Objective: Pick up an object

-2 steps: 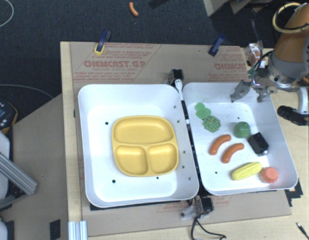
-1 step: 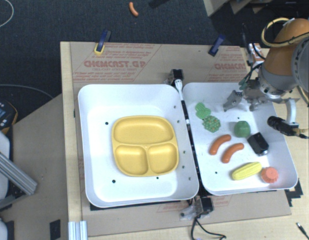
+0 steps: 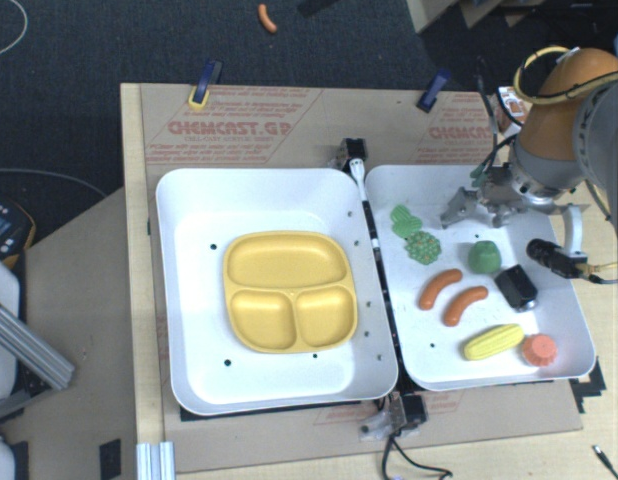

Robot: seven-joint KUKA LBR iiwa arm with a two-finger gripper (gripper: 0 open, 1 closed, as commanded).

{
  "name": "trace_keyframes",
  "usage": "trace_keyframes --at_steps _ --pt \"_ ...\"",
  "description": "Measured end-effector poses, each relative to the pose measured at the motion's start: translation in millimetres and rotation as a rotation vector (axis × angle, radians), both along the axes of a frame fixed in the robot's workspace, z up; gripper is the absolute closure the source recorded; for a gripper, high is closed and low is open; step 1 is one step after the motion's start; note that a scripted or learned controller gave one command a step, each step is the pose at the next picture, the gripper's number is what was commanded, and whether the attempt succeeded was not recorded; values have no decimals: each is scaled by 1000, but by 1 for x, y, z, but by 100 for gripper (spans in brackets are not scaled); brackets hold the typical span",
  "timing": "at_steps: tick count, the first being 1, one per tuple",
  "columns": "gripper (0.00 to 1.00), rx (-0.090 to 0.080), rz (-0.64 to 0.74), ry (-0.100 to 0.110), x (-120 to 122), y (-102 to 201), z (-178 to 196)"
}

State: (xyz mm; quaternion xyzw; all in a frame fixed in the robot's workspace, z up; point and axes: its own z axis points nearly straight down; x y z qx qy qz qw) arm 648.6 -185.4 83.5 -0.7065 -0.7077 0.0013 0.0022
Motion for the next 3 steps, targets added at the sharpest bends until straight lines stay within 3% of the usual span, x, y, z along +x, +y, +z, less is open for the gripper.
trace_keyframes --at_steps 1,3 --pt "100 -2 0 -5 1 0 13" --pt "100 -4 -3 -12 -5 -11 121"
